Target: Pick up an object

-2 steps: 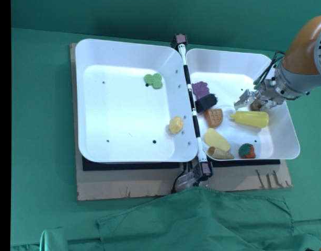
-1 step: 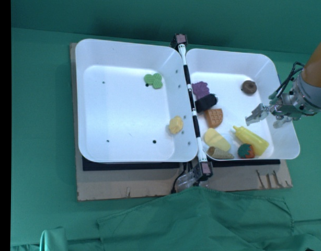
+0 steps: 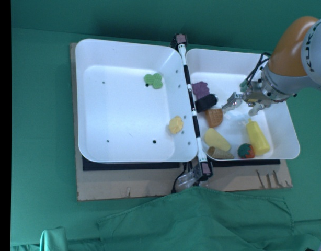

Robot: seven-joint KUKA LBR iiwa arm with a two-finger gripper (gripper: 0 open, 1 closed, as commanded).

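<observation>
My gripper (image 3: 232,103) hangs over the middle of the right bin (image 3: 286,140), reaching in from the right, with nothing visibly held. Just left of it lie an orange waffle piece (image 3: 214,117) and a black object (image 3: 206,102). A purple grape bunch (image 3: 201,89) sits further back by the divider. Below the gripper are a yellow bottle (image 3: 258,136), a red and green strawberry (image 3: 246,150), a pale yellow piece (image 3: 216,138) and a brown cone (image 3: 219,152).
The left bin (image 3: 98,56) holds a green piece (image 3: 153,80) near its back right and a yellow piece (image 3: 175,124) by its right wall. A black-and-white bar (image 3: 189,95) joins the bins. Green cloth (image 3: 202,218) lies in front.
</observation>
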